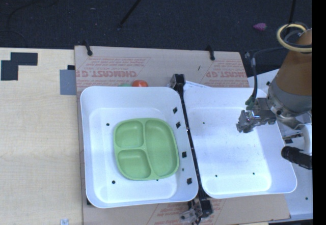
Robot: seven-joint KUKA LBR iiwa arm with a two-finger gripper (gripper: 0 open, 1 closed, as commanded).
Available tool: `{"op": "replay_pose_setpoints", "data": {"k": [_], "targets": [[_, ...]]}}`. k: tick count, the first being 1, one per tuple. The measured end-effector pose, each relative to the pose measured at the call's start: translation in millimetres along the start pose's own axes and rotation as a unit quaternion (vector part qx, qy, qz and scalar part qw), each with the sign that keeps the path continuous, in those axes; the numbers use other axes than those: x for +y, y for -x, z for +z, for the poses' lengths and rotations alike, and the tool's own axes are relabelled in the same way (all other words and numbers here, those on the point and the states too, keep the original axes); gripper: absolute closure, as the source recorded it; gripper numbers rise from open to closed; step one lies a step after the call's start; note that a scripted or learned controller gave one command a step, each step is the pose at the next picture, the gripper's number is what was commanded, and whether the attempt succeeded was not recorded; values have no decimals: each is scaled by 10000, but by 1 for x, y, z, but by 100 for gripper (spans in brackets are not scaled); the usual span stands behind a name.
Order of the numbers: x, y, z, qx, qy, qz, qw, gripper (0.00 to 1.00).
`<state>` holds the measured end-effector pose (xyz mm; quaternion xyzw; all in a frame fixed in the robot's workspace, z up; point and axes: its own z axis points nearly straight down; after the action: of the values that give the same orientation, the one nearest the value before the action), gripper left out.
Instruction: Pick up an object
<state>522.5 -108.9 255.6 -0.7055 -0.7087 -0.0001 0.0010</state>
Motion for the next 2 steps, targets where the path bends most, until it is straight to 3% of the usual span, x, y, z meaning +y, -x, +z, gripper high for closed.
{"op": "replay_pose_setpoints", "data": {"k": [2], "targets": [[28,-98,19,-6,-12,12,10000,100]]}}
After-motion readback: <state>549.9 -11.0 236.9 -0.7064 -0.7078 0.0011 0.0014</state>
